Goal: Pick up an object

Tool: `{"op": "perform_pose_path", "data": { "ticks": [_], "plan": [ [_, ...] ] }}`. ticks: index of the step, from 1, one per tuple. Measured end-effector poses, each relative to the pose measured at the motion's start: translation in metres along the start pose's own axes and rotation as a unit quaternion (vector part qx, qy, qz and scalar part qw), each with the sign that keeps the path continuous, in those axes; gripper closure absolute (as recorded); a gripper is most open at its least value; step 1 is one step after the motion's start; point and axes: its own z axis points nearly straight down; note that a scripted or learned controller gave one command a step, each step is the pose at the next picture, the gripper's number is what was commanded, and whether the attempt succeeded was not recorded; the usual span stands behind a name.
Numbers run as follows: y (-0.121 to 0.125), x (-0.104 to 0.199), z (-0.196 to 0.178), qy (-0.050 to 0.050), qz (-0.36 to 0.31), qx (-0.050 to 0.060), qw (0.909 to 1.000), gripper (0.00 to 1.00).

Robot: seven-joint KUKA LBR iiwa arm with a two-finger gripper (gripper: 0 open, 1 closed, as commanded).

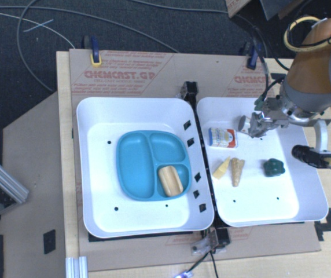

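In the right bin [304,210] lie a small white packet with red and blue print [221,137], a pale yellow wedge [220,168], a tan cone-shaped piece [236,171] and a dark green lump [274,167]. My gripper [254,124] hovers over the upper part of that bin, just right of the packet and above the green lump. I see nothing between its fingers. The left bin [96,213] holds a blue divided plate [132,165] with a tan bread-like roll [170,179] in its lower right compartment.
A black divider with clips [195,149] runs between the two bins. Blue clamps [95,50] hold the cardboard base at the back. Cables lie on the dark floor behind the bench. A black fitting [311,153] sticks in at the right bin's right edge.
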Motion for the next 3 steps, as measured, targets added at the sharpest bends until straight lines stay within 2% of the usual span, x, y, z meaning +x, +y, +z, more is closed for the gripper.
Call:
{"op": "perform_pose_path", "data": {
  "ticks": [1,3],
  "plan": [
    [-0.006,0.007,-0.054,0.0,-0.001,-0.001,1.0,1.0],
    [0.024,0.105,-0.029,0.001,-0.003,0.002,1.0,1.0]
  ]
}}
